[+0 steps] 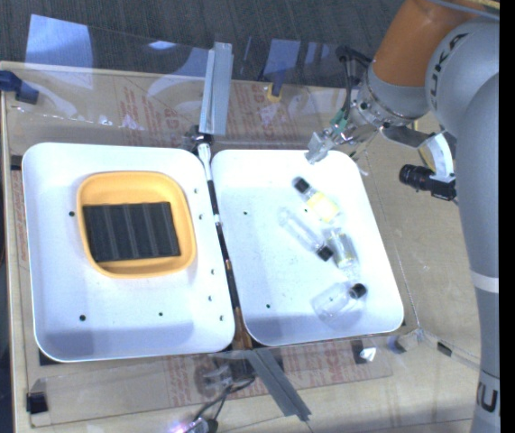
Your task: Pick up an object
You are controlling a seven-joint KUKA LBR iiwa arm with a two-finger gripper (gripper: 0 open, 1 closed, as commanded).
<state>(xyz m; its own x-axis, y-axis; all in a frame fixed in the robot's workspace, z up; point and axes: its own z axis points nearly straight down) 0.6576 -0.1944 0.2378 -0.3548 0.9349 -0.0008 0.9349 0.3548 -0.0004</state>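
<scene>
Currently the grey arm with the orange band is reaching in over the far right corner of the right-hand shallow white bin (266, 318), and its two-finger gripper (327, 142) is hanging just above that bin's far rim. How the jaws are standing cannot be told at this size, and nothing is showing between them, so no hold is being claimed.

Inside the right-hand bin, the candidates are lying in a loose diagonal run towards its right wall. Nearest the gripper, a small clear vial with a dark cap (303, 187) is sitting just inside the far rim. Just beside it, a pale yellow translucent piece (323, 207) is resting. Further towards the near rim, a clear tube (298, 228) is lying on its side, close to a clear bottle with a dark middle band (338, 246). Closest to the near rim, a clear plastic container with a dark cap (336, 300) is lying tilted.

To the left of the right-hand bin, the second white bin (59, 323) is holding an orange tray with a dark ridged insert (134, 222), well apart from the arm.

Judging from the arm's position at the corner, it is probably lining up on the capped vial, being the nearest. Clear, rounded things are likely to be rolling or slipping when pinched.
</scene>
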